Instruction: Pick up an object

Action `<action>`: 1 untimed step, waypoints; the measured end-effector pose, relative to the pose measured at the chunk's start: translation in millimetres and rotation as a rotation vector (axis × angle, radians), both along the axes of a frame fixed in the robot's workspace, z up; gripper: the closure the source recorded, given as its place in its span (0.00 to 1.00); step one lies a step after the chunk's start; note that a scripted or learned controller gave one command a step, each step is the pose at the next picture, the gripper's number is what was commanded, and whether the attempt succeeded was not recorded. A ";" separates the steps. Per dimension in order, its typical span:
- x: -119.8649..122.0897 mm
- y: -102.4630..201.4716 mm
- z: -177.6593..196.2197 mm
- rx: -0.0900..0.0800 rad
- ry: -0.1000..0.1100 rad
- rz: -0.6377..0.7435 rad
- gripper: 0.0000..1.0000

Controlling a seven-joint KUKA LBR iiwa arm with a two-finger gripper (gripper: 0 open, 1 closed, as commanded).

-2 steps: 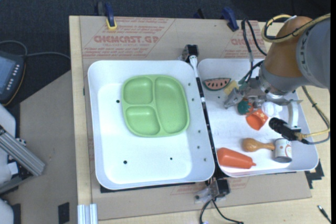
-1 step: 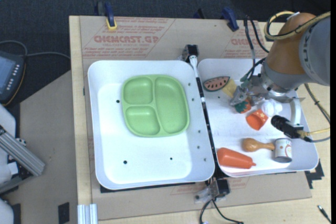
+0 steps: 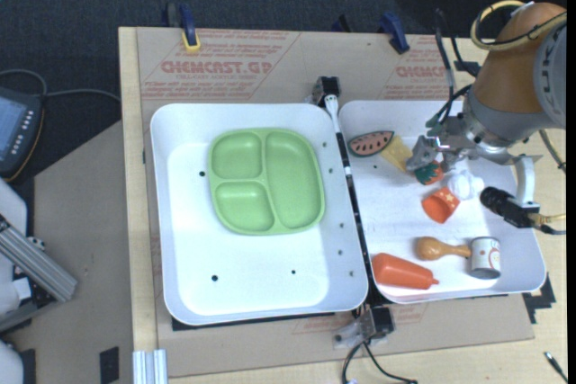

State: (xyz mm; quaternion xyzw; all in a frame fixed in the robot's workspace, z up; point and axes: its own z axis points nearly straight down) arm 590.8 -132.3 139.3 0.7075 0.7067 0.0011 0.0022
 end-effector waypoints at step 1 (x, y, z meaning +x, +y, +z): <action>-4.0 -9.3 55.9 -0.001 -0.003 0.000 1.00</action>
